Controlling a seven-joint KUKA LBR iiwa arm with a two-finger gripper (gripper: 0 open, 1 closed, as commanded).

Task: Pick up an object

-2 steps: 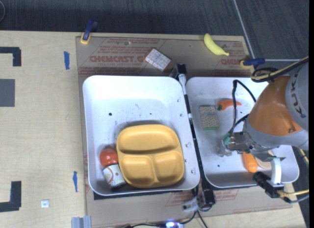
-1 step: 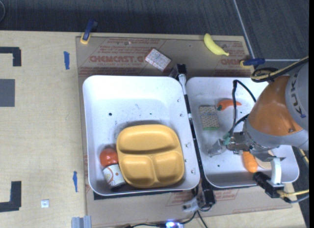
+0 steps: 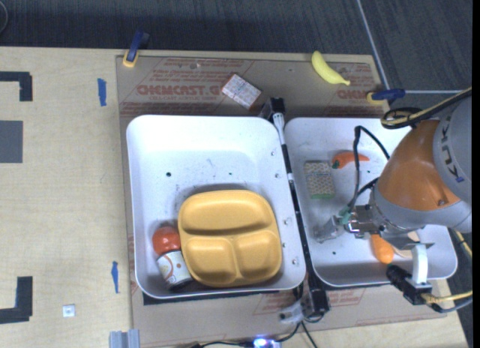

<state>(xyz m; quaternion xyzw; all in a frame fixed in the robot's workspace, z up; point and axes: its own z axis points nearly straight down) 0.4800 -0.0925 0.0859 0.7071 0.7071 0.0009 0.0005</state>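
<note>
Low in the right bin (image 3: 442, 260) sits the claw (image 3: 335, 225), pointing toward the frame's left, its metal tip close above the bin floor. Whether it is open or closed cannot be told from this slanted overhead view, and nothing can be seen gripped in it. Behind it, the grey arm with its orange band (image 3: 412, 178) enters from the frame's right edge and bends down over the bin, with black cables looping above it.

Just beside the wrist, at lower right, lies a small orange object (image 3: 382, 250). Above the claw lies a speckled grey-green pad (image 3: 319, 179), and an orange-and-white item (image 3: 347, 160) sits toward the bin's upper part.

At centre, the left bin (image 3: 150, 151) holds a yellow divided tray (image 3: 229, 235) and, touching its lower left, a red-and-white object (image 3: 169, 253).

On the tabletop (image 3: 52, 189) above the bins lie a yellow banana (image 3: 328, 69) and a small patterned box (image 3: 240, 90).
</note>
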